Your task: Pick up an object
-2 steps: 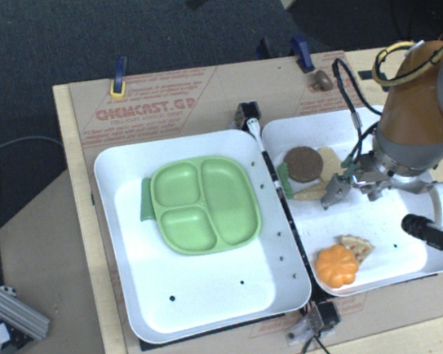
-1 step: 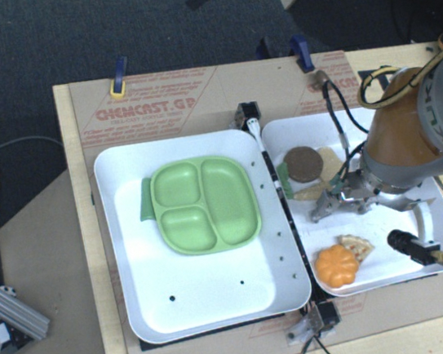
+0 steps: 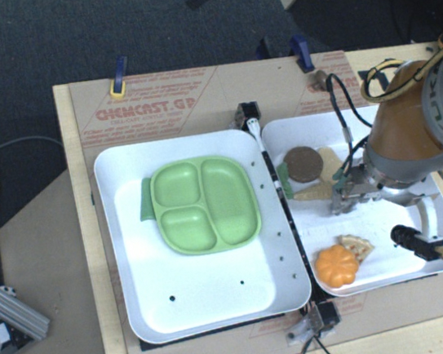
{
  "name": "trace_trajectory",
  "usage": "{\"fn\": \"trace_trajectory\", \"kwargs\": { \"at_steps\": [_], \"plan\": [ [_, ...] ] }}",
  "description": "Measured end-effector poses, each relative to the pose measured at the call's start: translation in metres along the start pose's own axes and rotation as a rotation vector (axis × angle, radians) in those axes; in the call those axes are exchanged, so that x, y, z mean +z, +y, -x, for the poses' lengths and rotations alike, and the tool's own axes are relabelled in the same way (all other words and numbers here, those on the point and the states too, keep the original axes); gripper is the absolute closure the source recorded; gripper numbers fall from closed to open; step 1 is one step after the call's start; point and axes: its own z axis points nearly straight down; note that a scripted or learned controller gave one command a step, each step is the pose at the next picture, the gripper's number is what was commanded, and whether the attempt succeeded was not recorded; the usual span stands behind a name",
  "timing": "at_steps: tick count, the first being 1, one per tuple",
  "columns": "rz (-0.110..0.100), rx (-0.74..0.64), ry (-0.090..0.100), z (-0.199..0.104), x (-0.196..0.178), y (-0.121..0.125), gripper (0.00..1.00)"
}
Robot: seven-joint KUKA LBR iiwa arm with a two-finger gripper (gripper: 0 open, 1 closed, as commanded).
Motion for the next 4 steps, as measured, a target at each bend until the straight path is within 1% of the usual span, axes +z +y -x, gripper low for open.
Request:
{"fn": "trace_trajectory", "kwargs": {
  "at_steps": [1,2,3,4],
  "plan": [
    [0.007,0.000,-0.003,0.009,-0.058,-0.003,1.00],
    [0.006,-0.002,-0.002,0.007,-0.121,-0.004,1.00],
    [0.004,-0.002,-0.001,0.007,-0.130,-0.003,1.00],
    [0.004,-0.009,0.001,-0.051,-0.133,0.024,1.00]
  ]
}}
